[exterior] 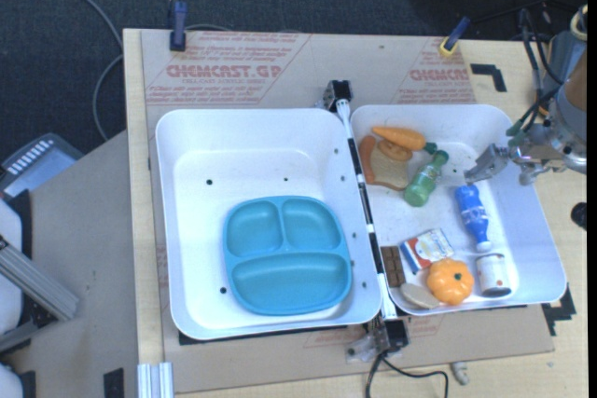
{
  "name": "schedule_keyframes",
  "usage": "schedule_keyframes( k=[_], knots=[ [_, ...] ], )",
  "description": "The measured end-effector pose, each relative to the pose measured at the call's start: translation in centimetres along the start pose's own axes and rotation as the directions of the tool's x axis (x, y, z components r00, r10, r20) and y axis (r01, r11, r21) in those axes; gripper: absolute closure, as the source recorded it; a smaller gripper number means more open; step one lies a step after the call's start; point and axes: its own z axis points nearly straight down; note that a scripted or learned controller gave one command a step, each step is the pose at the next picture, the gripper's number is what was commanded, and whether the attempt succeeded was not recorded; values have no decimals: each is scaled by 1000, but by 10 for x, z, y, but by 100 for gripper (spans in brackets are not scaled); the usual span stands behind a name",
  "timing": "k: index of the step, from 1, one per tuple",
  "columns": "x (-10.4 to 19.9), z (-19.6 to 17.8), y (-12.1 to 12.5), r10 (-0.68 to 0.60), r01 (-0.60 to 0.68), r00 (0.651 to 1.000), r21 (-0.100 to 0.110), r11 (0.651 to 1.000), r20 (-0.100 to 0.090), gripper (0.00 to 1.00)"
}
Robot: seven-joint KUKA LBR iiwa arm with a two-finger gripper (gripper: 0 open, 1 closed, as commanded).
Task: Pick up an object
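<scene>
Camera view: the gripper [496, 161] hovers at the right bin's [546, 228] far right edge; whether its fingers are apart or together cannot be told. Nearby lie a blue bottle [473, 214], green bottle [424, 178], carrot [401, 137] and orange [450, 281]. A blue divided plate [285, 254] sits in the left bin [187, 200].

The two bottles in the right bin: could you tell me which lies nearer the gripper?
The blue bottle, just below the gripper; the green bottle lies farther left.

Two white bins [177, 200], one blue tray [285, 254], two bottles [423, 178], one orange [449, 281], one carrot [399, 138].
</scene>
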Motion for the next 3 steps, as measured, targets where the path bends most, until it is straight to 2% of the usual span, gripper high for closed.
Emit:
schedule_keyframes(
  k=[1, 2, 3],
  knots=[
    [16, 133, 7, 0, 0, 1000, 0, 1000, 0, 0],
    [-29, 132, 102, -1, 1, 1000, 2, 1000, 0, 0],
    [-23, 138, 116, -2, 2, 1000, 36, 999, -3, 0]
  ],
)
